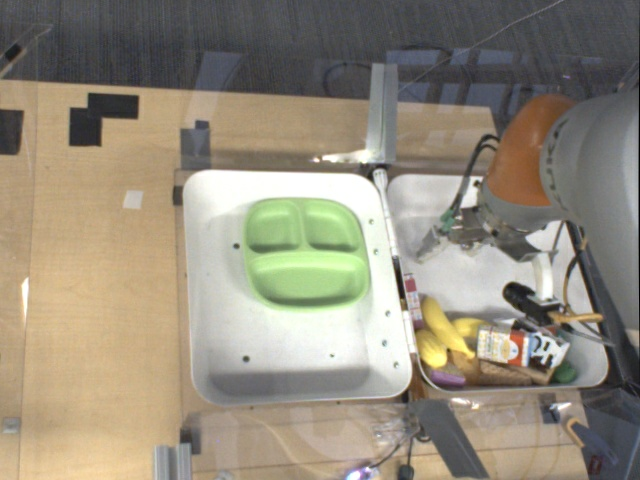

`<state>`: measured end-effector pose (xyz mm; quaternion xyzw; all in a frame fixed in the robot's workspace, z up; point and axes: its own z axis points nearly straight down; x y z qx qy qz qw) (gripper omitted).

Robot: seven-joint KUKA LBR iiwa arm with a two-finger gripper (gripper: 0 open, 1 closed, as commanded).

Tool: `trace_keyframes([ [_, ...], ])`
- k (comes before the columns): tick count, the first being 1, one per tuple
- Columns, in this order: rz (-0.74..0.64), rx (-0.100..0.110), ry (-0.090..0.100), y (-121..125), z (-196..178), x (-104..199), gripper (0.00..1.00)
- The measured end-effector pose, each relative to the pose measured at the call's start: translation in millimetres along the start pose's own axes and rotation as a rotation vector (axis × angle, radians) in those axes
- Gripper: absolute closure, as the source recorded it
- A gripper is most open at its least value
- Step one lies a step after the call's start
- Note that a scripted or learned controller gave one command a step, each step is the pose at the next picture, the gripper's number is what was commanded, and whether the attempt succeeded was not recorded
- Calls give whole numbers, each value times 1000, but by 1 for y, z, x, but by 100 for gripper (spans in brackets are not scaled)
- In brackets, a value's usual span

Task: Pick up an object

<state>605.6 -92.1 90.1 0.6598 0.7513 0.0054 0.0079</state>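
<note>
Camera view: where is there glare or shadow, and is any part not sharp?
Camera view: soft shadow lies along the near wall of the left bin; the green tray is evenly lit and fairly sharp; the gripper and the right bin's clutter look slightly soft.

The arm (590, 158) hides the right bin's (420, 193) far right corner; toys heaped beside the banana (445, 328) overlap, too small to name.

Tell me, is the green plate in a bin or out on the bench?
In. The green plate lies flat inside the left bin, its white floor showing all around it.
</note>
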Motion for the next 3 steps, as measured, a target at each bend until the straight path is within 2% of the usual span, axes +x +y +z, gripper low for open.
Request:
trace_keyframes([
  [1,71,8,2,66,4,-12,0],
  [2,71,8,2,66,4,-12,0],
  [3,61,3,3,69,-7,-10,100],
])
